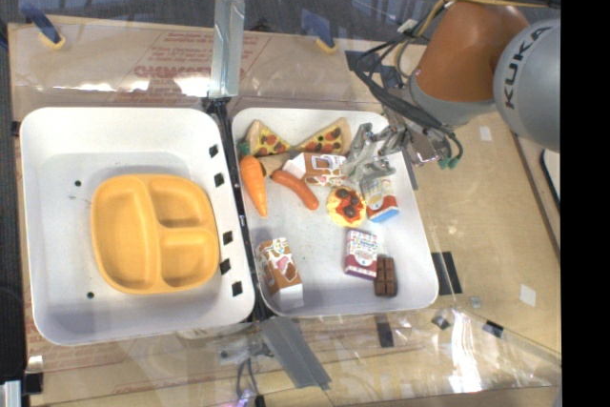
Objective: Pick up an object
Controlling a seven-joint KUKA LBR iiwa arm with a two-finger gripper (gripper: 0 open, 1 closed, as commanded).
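Note:
The right bin (pixel 415 276) holds several toy foods. Two pizza slices (pixel 266 143) (pixel 328 137) lie at its far edge, with an orange carrot (pixel 253 185) and a red sausage (pixel 294 189) beside them. My gripper (pixel 368 159) hangs low over the bin's far right part, just above a small printed carton (pixel 327 168), a yellow and red piece (pixel 345 204) and a blue and white piece (pixel 383 204). Nothing can be seen held in it. Nearer the front lie a milk carton (pixel 278 268), a purple box (pixel 361 254) and a chocolate bar (pixel 384 275).
The left bin (pixel 48 148) holds a yellow divided tray (pixel 152 231). A metal divider strip (pixel 227 43) stands between the bins at the back. The arm's orange band (pixel 462 48) and its cables hang over the right bin's far right corner.

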